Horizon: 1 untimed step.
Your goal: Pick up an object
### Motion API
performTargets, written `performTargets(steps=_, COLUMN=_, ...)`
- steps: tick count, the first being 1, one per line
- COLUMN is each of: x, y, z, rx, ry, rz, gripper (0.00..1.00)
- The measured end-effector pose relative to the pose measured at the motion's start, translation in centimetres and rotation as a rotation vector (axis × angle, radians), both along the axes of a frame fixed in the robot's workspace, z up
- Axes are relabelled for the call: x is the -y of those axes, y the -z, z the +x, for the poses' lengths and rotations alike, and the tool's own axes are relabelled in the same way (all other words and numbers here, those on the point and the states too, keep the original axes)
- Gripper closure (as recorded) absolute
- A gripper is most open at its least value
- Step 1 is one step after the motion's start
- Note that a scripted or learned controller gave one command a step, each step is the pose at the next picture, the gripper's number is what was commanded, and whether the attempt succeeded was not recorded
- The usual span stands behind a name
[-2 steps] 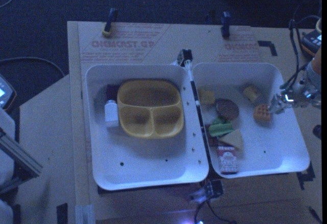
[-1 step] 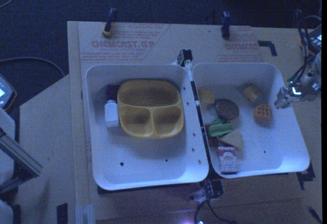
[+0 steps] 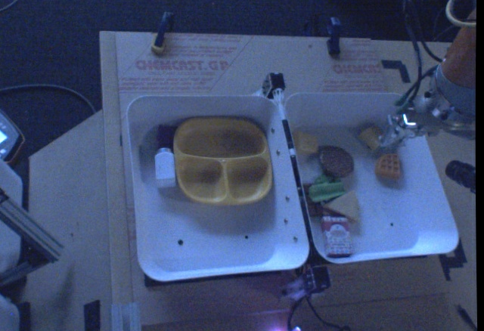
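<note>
A dimly lit robotics lab: two white bins (image 3: pixel 144 171) clamped to a plywood-topped table (image 3: pixel 113 140), cables (image 3: pixel 45 91) trailing over dark carpet at the frame's left, aluminium framing (image 3: pixel 26 227) at lower left, toy food as test objects.

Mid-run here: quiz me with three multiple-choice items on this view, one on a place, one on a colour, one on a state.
1. Where does the yellow divided plate lie?
A. in the left bin
B. in the right bin
C. on the bench outside both bins

2. What colour is the waffle?
A. green
B. orange
C. white

3. How does the small white bottle stand relative to the plate?
A. on top of it
B. beside its left edge
C. in the other bin

Answers:
1 A, the plate sits inside the left bin's walls.
2 B, the waffle looks orange, lying just below the gripper.
3 B, the bottle stands in the left bin, close against the plate's left rim.
</note>
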<state>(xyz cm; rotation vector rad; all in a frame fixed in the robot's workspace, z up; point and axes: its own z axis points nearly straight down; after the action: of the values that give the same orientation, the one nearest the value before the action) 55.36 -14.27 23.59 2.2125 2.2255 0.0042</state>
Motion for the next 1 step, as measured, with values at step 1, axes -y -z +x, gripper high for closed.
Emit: performTargets(steps=1, x=-5.6, y=0.06, z=2.05, rx=0.0, ry=-0.001, rz=0.001, gripper=1.0)
